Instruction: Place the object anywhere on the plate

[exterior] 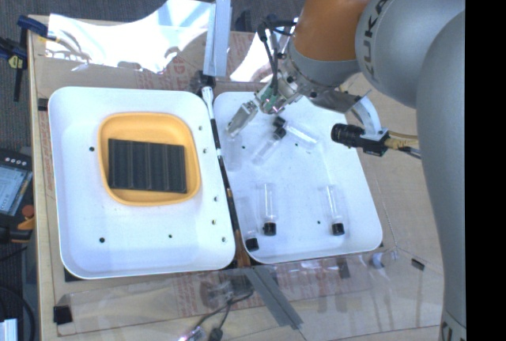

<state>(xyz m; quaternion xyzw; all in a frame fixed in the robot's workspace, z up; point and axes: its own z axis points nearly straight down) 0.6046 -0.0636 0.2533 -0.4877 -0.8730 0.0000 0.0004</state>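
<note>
Clear tubes (269, 202) with black caps, right bin (360, 197), yellow plate (142, 130) left, fingers (241, 118) state unclear

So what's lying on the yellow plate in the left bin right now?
On the yellow plate lies a dark ribbed rectangular object, flat near its middle. The plate's rim shows bare all round it. Whatever is beneath the object is covered. The gripper is over the right bin.

Yellow plate (147, 128) with dark ribbed centre, white bins (71, 197), grey arm (427, 39) with orange band (336, 11).
</note>
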